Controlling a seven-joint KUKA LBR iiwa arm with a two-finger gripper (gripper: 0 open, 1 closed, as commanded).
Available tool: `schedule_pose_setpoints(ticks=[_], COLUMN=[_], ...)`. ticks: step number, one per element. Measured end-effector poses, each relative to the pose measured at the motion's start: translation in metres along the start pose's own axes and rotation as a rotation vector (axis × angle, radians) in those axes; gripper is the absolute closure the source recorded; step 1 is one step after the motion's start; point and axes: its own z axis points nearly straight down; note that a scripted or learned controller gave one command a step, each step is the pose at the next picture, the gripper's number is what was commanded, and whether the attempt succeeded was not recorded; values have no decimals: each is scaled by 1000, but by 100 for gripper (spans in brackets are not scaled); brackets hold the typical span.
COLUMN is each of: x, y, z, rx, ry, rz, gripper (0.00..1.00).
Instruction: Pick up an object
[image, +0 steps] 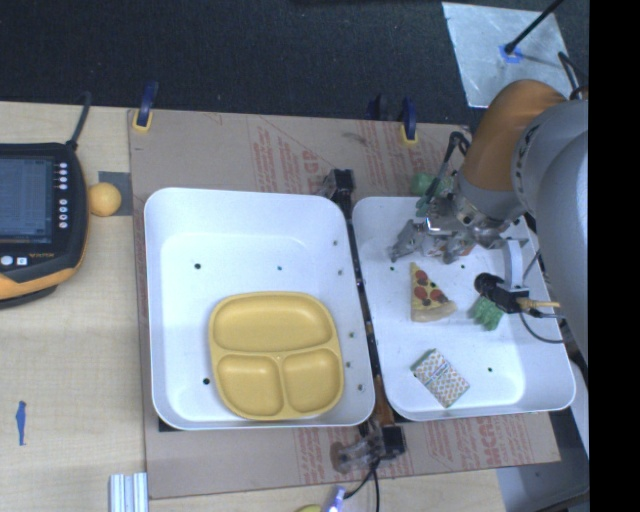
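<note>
Camera view showed two white bins on the worktop (80, 380): the left bin (175, 225) held one yellow divided tray (277, 353), the right bin (540, 385) the loose pickables. The claw (432, 238) hung low at that bin's 11 o'clock, probably to grab; its grip I could not tell. One pizza slice (429, 294) lay just below at centre, one patterned packet (440, 377) at 6 o'clock, and one green piece (488, 312) at 3 o'clock.
</note>
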Motion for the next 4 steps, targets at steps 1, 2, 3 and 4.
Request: schedule_pose_setpoints(ticks=[1,2,3,4], x=[-1,12,6,2], y=[-52,-71,-29,-64], z=[1,2,0,2], rx=[-30,-30,-33,-30], ry=[-11,-11,-10,-11], rz=[-7,-5,-5,-6], gripper=[0,0,0,0])
